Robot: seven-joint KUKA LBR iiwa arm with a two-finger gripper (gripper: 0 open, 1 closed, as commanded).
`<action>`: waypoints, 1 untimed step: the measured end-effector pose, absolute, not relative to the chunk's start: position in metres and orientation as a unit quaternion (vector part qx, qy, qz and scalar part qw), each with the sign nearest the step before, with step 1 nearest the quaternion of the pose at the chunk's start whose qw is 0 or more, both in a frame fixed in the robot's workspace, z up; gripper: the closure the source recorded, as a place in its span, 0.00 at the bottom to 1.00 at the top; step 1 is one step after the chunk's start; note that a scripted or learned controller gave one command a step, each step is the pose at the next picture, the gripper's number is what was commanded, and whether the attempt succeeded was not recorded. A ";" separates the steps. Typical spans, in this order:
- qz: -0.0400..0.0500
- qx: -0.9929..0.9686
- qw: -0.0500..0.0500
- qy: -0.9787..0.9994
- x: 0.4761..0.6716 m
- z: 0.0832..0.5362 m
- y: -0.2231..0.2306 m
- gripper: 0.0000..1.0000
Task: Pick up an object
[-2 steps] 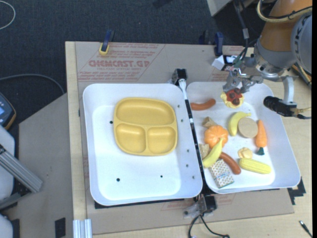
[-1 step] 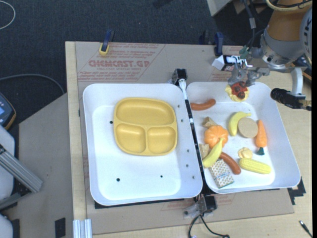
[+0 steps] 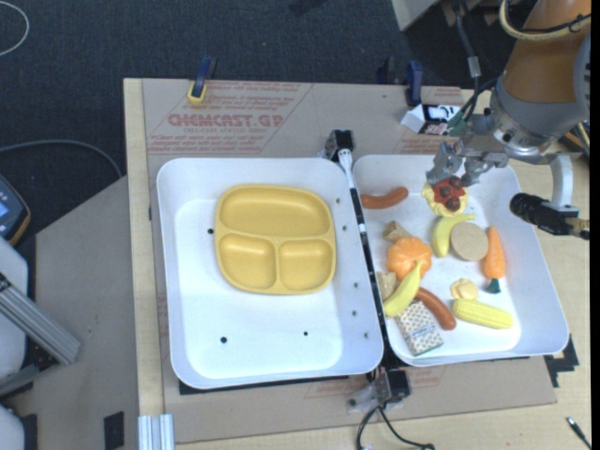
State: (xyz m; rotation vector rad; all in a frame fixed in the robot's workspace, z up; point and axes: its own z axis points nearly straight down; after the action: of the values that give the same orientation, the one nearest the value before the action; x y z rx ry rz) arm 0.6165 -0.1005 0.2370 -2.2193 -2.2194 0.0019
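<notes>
Big picture first: two white bins side by side, the left bin [image 3: 187, 279] carrying just a yellow divided tray [image 3: 276, 237], the right bin [image 3: 544, 317] packed w/ toy food. The arm [image 3: 544, 54] comes in from top right, orange band up high, wrist angled down toward the far part of the right bin. The gripper [image 3: 454, 172] hangs right over a small yellow-and-red toy piece [image 3: 444, 195], tips just above or touching it, can't tell which; fingers point down, but how wide they're apart I can't tell from here, and nothing is clearly seen between them. So the target, as I judge it, sits directly beneath the pincer, a hair toward the near side; it's a compact lump, no real long axis. Room's tight: banana piece [image 3: 441, 234] and tan round slice [image 3: 469, 242] just beside it on the near side, sausage [image 3: 384, 197] off to the left, carrot [image 3: 494, 254] farther right. Far bin wall near, open floor towards it. Straight drop looks best, no sideways sweep.
</notes>
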 end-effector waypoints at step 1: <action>0.001 -0.707 0.003 -0.707 0.563 0.235 -0.073 1.00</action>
State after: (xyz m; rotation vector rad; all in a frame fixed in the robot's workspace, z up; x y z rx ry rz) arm 0.5635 -0.0728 0.2348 -2.2162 -2.2182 0.0039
